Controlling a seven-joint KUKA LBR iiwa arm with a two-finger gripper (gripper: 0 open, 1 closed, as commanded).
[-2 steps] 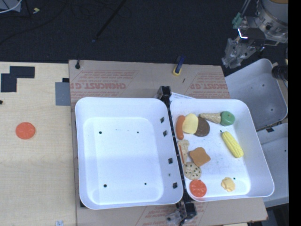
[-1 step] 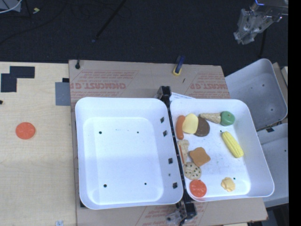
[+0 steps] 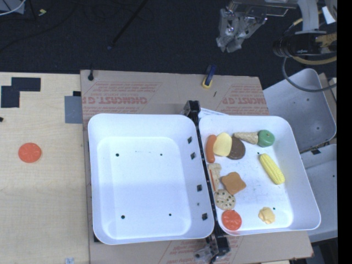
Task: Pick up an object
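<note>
Gripper (image 3: 234, 34) hangs at upper right of frame, well above and behind the bins, finger state not discernible; toy foods, e.g. corn (image 3: 271, 168) and tomato (image 3: 231, 220), lie loose in right bin (image 3: 297, 147), free for top-down picking.

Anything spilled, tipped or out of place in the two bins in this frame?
Nothing stands out. The toy foods, among them the corn cob, toast slice and tomato slice, all lie inside the right bin. The claw hangs above the bench, behind the bins.
</note>
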